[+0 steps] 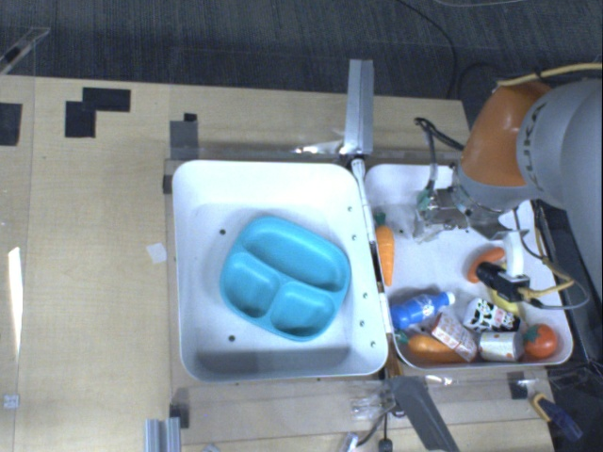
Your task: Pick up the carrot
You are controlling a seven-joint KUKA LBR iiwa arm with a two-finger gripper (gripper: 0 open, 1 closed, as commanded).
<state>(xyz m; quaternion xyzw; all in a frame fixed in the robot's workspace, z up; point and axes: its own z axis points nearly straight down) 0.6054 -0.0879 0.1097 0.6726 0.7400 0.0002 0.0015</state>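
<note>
Overhead, the camera view looks down on a pale wooden bench [85, 281] carrying two shallow white plastic bins side by side. The left bin [193, 252] holds a light blue plastic plate with three compartments [283, 278], lying slantwise near the bin's middle.

The right bin [400, 182] holds the clutter. The slim orange carrot [384, 254] lies along that bin's left wall, about halfway down it, its length running roughly parallel to the wall and its top end just beside a small green bit. Near the bin's front edge sit a blue plastic bottle with a white end [420, 309], an orange rounded piece [429, 347] at the front left corner, a small reddish packet [455, 333], a black-and-white patterned carton [491, 317] and a red rounded fruit with a green top [540, 341] at the front right corner. A second orange rounded item [486, 261] rests toward the right wall.

The grey arm with its orange band [495, 144] reaches in from the right, and the tool [435, 217] hangs over the far half of the right bin, apart from the carrot and to its right. Whether the tool is wide or narrow I cannot tell; nothing is visibly gripped by it
</note>
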